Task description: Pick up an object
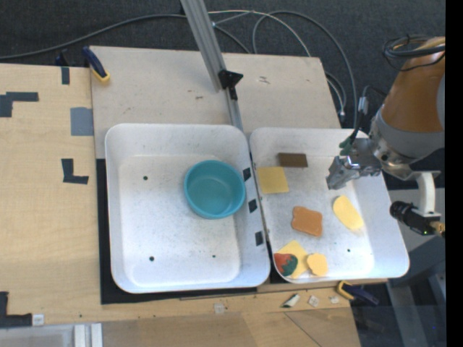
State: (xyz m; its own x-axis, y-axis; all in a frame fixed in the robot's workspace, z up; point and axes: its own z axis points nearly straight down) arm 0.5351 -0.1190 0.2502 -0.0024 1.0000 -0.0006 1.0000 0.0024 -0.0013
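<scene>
The right bin [376,259] holds a brown block [292,160] at the back, a pale yellow square [273,180], an orange-brown toast piece [307,221], a yellow oblong piece [348,213], a small orange-yellow piece [317,264] and a multicoloured piece [289,260] at the front. My gripper [338,173] hangs over the right bin's back right part, above and slightly behind the yellow oblong piece. Nothing shows between its fingers. A teal bowl [214,189] stands in the left bin [126,194].
A metal pole [206,38] slants across the back board toward the gap between the bins. Cables [304,27] loop behind the right bin. A blue and yellow clamp [96,65] lies at the board's back left corner. Small bits [311,300] lie on the bench front.
</scene>
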